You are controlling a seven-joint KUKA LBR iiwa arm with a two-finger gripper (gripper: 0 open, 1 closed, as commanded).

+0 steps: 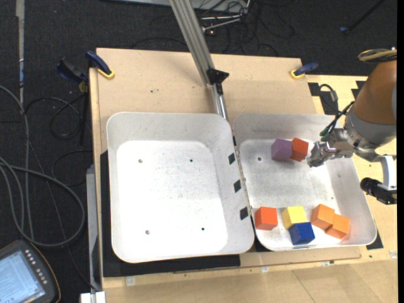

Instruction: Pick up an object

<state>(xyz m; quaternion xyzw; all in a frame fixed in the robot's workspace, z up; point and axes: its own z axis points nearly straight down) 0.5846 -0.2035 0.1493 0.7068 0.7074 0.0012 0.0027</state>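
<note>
Gripper [317, 156] hangs over the right bin [353, 188] (finger state: cannot tell), the small orange block [300, 149] just left, beside a purple block [281, 149].

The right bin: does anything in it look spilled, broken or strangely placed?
Nothing stands out. In the right bin a purple block and an orange block touch near the gripper; five more blocks lie along the front wall, whole and unspilled.

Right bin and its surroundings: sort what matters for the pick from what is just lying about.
For the job:
gripper
small orange block
purple block
right bin

Lying about:
front-row blocks: orange, yellow, blue, orange pair
left bin
clamps
</note>
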